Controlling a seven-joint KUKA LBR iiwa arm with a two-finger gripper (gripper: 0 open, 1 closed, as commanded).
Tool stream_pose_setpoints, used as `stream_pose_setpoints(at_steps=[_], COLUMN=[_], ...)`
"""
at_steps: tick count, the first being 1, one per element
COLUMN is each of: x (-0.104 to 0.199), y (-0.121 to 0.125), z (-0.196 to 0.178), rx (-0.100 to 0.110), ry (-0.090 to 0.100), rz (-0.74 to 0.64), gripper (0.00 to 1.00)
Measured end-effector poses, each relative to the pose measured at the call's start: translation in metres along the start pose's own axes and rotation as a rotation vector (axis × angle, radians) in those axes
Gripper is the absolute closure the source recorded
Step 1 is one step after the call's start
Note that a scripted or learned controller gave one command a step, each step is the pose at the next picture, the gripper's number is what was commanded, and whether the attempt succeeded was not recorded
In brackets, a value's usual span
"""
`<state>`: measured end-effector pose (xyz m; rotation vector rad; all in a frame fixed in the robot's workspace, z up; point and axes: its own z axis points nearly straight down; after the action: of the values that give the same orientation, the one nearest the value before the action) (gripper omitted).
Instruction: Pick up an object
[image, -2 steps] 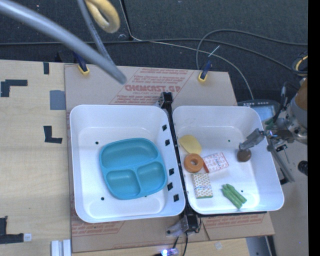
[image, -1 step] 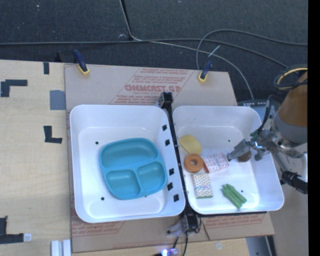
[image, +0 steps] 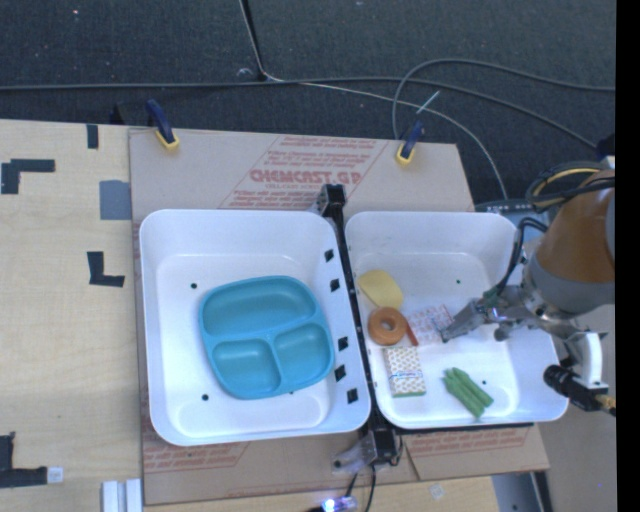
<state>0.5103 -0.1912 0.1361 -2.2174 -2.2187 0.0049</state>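
The near rim of the right bin (image: 470, 425) lay closest to the lens, and just inside it a green bean pod (image: 468, 390) rested at a slant on the white floor, a little apart from a small patterned packet (image: 404, 370) to its left. Beyond the packet sat a brown doughnut-shaped ring (image: 388, 326), touching or nearly touching a flat red-and-white printed wrapper (image: 430, 322) on its right, and further back a pale yellow rounded piece (image: 381, 288) lay close to the black divider clips (image: 340, 290) where the two bins met. All these things crowded the left half of the right bin; its back part and far right corner lay bare and gave free room. The gripper (image: 462, 326) reached in from the right, low over the bin floor, its dark tip just beside the wrapper's right edge; nothing was seen between its fingers, and whether they stood wide or narrow could not be told from this slant. The arm's orange band (image: 583, 232) hung over the bin's right rim. The left bin (image: 160, 300) held a blue divided plate (image: 266, 335) near its middle, with open white floor all round it up to the walls.
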Motion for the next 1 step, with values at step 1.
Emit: stream_pose_setpoints(at_steps=[1], x=[0.0003], y=[0.0005], z=[0.0522], rx=[-0.006], ry=[-0.003], rz=[-0.001], gripper=[0.0])
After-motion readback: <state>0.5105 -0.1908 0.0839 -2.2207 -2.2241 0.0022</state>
